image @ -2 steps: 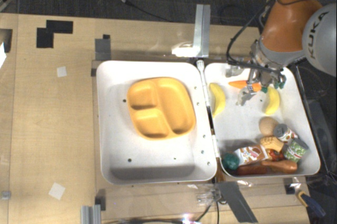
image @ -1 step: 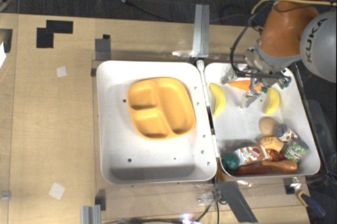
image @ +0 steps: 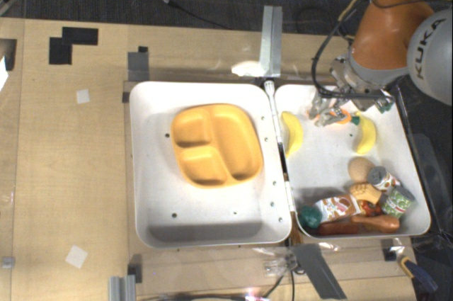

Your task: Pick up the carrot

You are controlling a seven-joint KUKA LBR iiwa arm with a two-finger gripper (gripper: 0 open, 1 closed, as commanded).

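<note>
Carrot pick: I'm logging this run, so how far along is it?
Done: the gripper has reached the right bin, low over its far end, right at the carrot, a small orange piece beside the fingers. In hand: the grasp itself; whether the fingers have closed on the carrot cannot be told. Left: a secure grip and a lift clear of the bin.

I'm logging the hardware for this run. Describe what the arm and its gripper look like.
The grey KUKA arm enters from the right, with dark "KUKA" lettering on its curved casing. A wide, glossy orange band wraps it above the wrist. Black cables loop beside the band. Below sits a small metallic grey gripper, its details too blurred to make out.
</note>
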